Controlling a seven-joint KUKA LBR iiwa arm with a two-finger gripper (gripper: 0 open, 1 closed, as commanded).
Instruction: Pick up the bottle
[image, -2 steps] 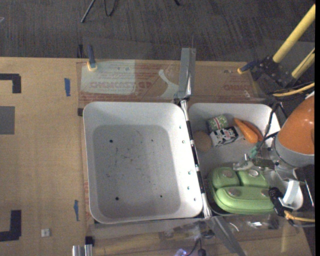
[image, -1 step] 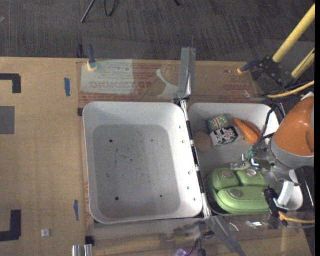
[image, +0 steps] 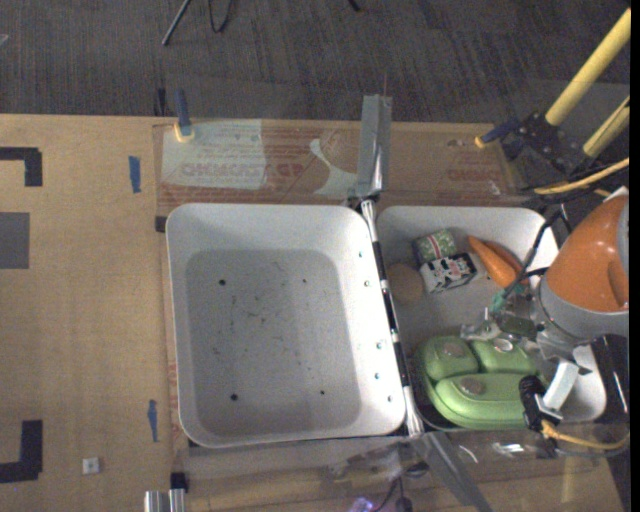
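Note:
A green bottle (image: 478, 396) lies on its side at the front of the right bin (image: 400, 222), next to a paler green rounded piece (image: 450, 356) just behind it. My gripper (image: 497, 331) hangs over the right bin, just above the back edge of the green things, with the orange-banded wrist (image: 590, 265) to its right. I see nothing gripped in it.
At the back of the right bin lie an orange carrot-like thing (image: 494, 259), a small green and white box (image: 441, 259) and a tan round thing (image: 405, 282). The left bin (image: 190, 230) stands beside it, across a shared rim. Yellow-handled tools (image: 590, 70) stand at the back right.

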